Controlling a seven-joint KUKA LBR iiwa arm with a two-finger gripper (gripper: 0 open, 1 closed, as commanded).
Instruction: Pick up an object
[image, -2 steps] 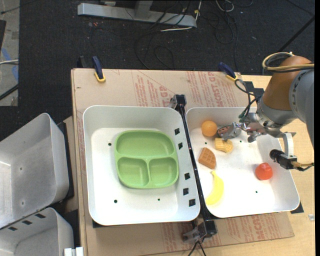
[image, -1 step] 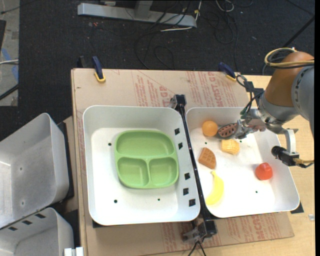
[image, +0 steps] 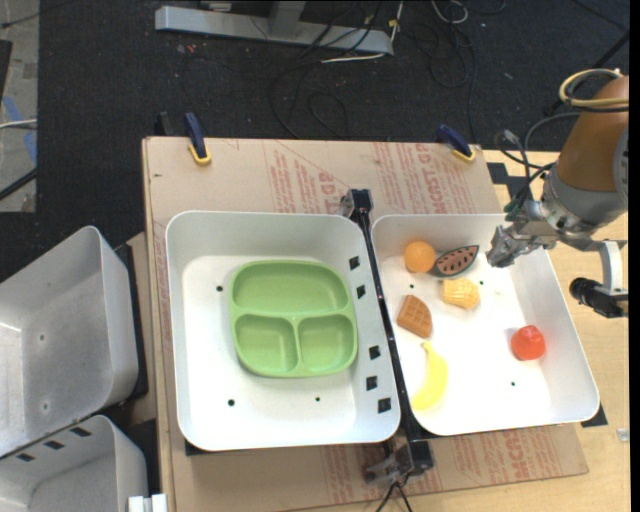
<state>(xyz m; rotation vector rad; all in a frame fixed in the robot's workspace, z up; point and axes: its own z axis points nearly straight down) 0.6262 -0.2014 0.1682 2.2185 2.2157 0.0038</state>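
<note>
While gripper (image: 497, 257) hovers by watermelon slice (image: 456, 262) | right bin (image: 560, 340)

Single fixed camera sitting high above bench (image: 250, 160), looking down at slant. Framing both white bins: left bin (image: 190, 300), right bin (image: 560, 370). Dark floor lying along top edge. Arm (image: 590, 150) entering from view's right. Moderate distance, whole bench fitting in frame.

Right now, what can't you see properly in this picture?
- Pincer, camera view: small and dark at the right bin's far edge, so open or shut can't be told, nor whether it holds anything.
- Arm: cut off by the right edge.
- Watermelon slice: too small to see if it touches the corn.
- Grey tubs: cut off by the left and bottom edges.
</note>
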